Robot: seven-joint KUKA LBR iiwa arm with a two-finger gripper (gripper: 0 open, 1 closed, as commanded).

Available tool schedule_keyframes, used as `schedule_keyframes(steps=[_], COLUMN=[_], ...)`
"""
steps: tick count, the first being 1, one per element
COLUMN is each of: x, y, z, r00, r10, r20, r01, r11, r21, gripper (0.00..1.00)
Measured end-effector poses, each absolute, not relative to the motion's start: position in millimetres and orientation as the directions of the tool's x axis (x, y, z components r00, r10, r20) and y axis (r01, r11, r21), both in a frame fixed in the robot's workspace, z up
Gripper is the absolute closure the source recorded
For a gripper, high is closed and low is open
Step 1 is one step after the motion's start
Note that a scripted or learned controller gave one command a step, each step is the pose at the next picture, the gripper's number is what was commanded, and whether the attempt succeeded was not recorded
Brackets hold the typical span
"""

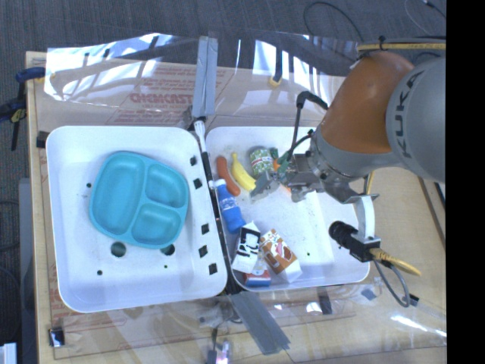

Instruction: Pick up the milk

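The milk [245,247] is a small white carton with black patches, lying in the right bin [333,268] near its front left corner. It leans against a brown and red carton [279,255]. My gripper [279,189] hangs over the middle of the right bin, beside the green can [262,158] and a good way behind the milk. Its two grey fingers stand apart, open, with nothing between them.
A yellow banana [242,172], a red sausage [226,175] and a blue bottle [228,208] lie along the right bin's left wall. The left bin [68,271] holds a blue sectioned plate [139,199]. The arm's orange band [369,105] looms over the right bin's back right.
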State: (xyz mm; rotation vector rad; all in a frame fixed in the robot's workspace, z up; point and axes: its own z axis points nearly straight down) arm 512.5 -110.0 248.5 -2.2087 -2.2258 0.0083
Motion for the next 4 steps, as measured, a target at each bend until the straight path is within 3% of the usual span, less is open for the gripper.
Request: schedule_keyframes(steps=[1, 2, 3, 4], x=[485.6, 477.0, 476.8, 479.9], y=[-124.2, -180.8, -179.9, -209.9], z=[118.5, 188.8, 113.3, 94.2], r00=[-0.153, -0.072, -0.313, -0.302], r10=[0.988, 0.997, 0.950, 0.953], r20=[-0.004, 0.000, 0.001, -0.001], r01=[0.988, 0.997, 0.950, 0.953], r11=[0.153, 0.072, 0.313, 0.302], r21=[0.011, -0.004, -0.002, 0.005], gripper=[0.00, 0.00, 0.00, 0.00])
